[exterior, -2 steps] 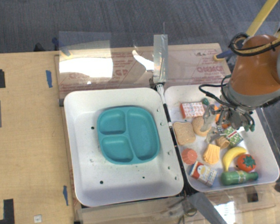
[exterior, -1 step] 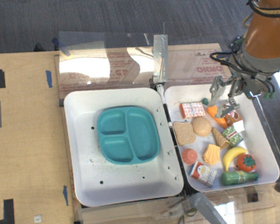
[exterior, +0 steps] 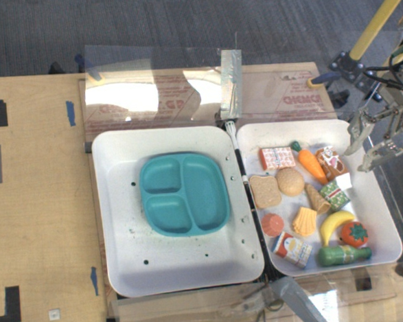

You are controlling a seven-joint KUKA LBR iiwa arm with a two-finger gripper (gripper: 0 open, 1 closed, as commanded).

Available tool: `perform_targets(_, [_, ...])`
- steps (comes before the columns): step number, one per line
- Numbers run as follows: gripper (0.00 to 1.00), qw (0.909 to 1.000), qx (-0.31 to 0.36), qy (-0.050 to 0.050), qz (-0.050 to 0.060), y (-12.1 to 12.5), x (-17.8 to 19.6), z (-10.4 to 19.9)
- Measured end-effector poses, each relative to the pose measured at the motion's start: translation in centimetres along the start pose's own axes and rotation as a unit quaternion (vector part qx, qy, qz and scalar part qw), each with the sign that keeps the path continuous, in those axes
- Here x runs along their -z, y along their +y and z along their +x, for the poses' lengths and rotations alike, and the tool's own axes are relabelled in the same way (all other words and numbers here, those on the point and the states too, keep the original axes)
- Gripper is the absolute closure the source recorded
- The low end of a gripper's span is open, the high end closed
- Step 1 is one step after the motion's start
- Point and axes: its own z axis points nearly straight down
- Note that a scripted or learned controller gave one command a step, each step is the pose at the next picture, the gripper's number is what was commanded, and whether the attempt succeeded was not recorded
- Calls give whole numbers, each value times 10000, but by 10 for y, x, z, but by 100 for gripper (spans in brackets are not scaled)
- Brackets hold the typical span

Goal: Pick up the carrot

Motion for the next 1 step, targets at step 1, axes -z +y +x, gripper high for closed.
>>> perform_targets(1, [0,10000,13,20,-22,2,-3,0])
